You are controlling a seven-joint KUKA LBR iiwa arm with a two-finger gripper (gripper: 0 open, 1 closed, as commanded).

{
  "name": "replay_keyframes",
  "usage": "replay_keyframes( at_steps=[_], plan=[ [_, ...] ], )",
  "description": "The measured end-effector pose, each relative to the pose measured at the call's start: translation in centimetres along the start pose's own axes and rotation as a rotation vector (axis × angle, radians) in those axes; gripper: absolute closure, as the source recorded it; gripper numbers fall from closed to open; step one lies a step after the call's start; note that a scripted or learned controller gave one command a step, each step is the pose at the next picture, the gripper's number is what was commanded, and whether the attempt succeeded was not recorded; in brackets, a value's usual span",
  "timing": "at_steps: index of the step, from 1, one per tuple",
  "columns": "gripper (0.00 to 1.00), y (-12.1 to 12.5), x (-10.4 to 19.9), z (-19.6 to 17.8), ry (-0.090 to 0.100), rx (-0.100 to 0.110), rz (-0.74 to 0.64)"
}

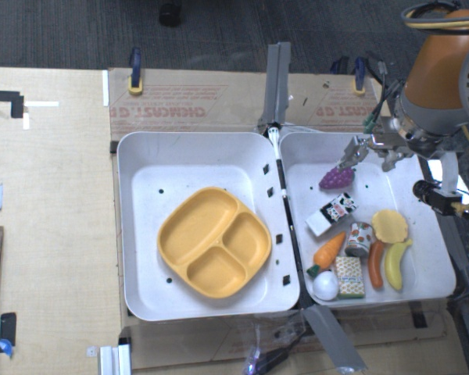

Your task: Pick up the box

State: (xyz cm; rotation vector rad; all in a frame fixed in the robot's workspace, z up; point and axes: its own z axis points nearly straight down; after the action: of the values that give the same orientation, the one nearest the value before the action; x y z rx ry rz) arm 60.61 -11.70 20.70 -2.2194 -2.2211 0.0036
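Two box-like things lie in the right bin [430, 287]. A small white carton with black cow patches [332, 213] rests near the bin's middle. A beige cracker box with a green edge [349, 277] lies at the front. My gripper [370, 159] hangs over the back of the right bin, above and right of the purple grapes [336, 178]. Its fingers are spread open with nothing between them. It is well behind both boxes and touches neither.
Around the boxes in the right bin lie a carrot [329, 250], a small can [359, 239], a yellow round piece [390, 226], a sausage [376, 265], a banana [395, 264] and a white ball [325, 286]. A yellow divided plate [213, 242] sits in the left bin [141, 209].
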Motion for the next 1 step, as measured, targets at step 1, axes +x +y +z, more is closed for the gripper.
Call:
replay_keyframes(
  at_steps=[1],
  plan=[
    [0.00, 3.89, -0.74, 11.06, 0.000, 0.000, 0.016]
  ],
)
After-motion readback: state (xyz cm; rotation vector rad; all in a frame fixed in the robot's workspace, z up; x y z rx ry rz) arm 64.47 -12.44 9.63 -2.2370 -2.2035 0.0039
